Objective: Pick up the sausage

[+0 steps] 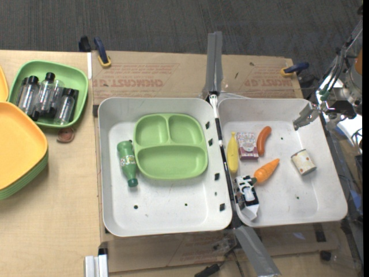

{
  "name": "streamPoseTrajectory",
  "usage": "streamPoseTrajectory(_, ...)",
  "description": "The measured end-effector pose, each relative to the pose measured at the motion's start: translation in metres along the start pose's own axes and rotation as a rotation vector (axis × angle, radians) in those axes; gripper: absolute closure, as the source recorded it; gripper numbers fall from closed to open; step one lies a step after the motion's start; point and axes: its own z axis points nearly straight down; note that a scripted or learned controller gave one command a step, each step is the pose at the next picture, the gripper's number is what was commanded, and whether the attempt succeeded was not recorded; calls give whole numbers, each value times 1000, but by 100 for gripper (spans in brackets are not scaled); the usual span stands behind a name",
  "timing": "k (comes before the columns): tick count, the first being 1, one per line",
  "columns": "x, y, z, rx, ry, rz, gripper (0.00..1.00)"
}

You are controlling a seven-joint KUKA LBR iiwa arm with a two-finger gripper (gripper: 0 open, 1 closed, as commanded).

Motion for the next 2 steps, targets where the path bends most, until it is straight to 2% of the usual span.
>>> streamPoseTrajectory(1,-1,0,-8,1,-1,-1,100)
streamPoseTrajectory(2,-4,64,-176,-2,-2,-80,100)
